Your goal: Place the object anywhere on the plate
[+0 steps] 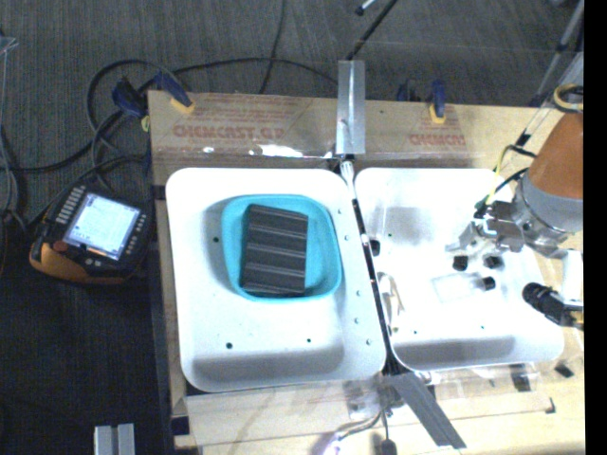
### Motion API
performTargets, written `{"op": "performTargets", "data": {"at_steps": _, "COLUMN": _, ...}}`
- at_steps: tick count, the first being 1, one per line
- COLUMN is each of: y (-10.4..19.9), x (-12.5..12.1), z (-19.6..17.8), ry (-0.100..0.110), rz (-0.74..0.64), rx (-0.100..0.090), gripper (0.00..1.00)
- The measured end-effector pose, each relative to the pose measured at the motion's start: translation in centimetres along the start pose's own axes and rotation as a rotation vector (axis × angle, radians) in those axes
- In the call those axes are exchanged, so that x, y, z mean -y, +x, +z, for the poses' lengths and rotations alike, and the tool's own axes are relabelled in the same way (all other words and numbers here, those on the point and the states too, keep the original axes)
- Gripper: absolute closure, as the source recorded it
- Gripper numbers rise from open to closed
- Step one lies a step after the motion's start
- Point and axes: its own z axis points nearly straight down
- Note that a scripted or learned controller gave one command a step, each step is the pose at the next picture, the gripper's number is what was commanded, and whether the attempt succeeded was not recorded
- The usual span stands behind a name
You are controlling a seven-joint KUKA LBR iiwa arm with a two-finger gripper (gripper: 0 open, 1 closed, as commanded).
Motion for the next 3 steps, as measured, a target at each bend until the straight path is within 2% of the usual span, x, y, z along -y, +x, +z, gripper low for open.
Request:
{"op": "performTargets", "data": {"at_steps": 1, "y": 0.0, "x": 0.0, "z": 0.0, "ry": 0.000, "rz": 0.000, "rx": 0.000, "gripper": 0.00}}
{"op": "performTargets", "data": {"at_steps": 2, "y": -0.4, "x": 5.3, "z": 0.5, "ry": 0.002, "rz": 0.027, "rx": 0.003, "gripper": 0.00}}
{"op": "performTargets", "data": {"at_steps": 3, "y": 9.3, "x": 6.9, "z": -0.5, "ry": 0.004, "rz": 0.075, "rx": 0.001, "gripper": 0.00}}
